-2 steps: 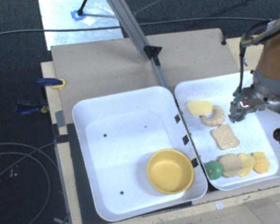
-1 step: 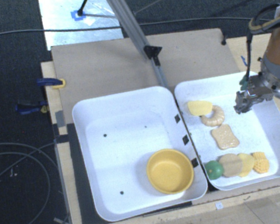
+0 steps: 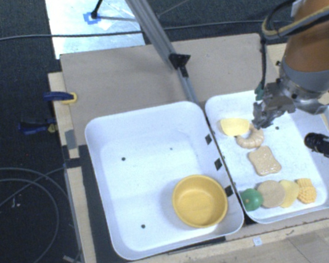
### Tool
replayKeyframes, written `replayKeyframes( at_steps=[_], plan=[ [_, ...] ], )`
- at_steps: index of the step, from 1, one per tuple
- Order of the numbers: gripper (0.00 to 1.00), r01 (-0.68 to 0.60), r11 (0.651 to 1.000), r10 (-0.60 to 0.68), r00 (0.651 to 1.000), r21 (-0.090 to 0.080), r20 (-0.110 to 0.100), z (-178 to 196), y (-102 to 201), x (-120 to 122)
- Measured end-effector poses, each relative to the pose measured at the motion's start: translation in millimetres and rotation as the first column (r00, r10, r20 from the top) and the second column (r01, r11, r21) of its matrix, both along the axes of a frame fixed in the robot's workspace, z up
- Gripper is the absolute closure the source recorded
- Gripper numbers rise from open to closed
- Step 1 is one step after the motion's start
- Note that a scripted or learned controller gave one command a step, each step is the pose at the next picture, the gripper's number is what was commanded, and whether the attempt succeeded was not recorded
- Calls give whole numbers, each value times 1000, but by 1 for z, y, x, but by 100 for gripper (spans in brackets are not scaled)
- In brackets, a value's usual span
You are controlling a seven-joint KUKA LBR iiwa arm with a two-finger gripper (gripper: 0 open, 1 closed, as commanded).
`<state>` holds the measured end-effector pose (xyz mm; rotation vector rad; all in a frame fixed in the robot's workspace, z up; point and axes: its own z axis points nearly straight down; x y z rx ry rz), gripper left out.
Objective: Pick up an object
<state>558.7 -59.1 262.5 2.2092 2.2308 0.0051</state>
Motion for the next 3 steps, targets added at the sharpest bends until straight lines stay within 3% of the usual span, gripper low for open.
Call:
replayKeyframes(
  at_steps=[2,3],
  plan=[
    [100,0,1000,0,1000,-1,0,-22,108,53],
    [100,-1,1000,1,1000,1,1,-16,157,69]
  ],
)
